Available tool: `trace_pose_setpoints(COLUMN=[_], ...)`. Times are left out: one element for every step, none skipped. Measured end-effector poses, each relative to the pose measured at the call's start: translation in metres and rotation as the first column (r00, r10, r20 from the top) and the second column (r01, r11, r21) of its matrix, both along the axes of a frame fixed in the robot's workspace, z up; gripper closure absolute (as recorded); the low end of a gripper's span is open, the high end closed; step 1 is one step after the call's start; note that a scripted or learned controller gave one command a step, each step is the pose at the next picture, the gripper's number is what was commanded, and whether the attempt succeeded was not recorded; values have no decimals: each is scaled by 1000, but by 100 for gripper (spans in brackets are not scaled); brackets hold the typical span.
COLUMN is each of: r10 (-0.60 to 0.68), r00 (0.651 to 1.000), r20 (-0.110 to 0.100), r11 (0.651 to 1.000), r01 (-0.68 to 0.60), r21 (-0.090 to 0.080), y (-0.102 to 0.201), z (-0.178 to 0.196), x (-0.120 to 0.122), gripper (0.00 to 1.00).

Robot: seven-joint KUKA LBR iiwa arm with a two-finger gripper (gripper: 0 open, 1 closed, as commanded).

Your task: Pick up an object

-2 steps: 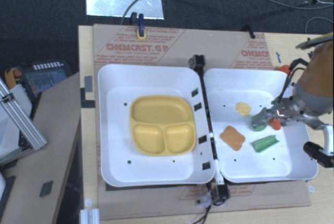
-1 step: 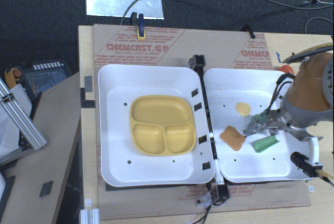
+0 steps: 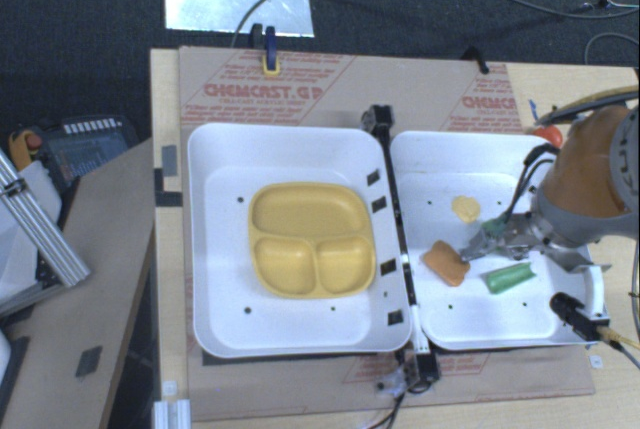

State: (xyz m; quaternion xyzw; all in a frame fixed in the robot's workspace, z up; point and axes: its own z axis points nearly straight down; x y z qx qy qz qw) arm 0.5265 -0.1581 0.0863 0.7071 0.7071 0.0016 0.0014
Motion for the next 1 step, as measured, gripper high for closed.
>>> trace_pose_setpoints(r10=[1], r00=[1000], r20=[5], r11=[1000], r01=[-1], r21=[0], y=[0], z=[12], x=[2], gripper=[100])
